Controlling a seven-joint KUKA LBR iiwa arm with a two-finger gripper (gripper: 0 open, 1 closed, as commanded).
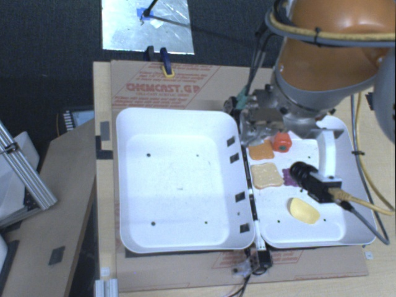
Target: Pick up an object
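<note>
Cardboard sheet [179, 85] beneath the two white bins: red printed lettering along its far edge, reading approximately "CHEMCAST G P", the last characters uncertain. Further red print on the sheet's near edge, below the bins, too small and blurred to read.

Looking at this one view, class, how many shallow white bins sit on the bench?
2: the left bin on the bench, and the right bin beside it, partly under the arm.
</note>
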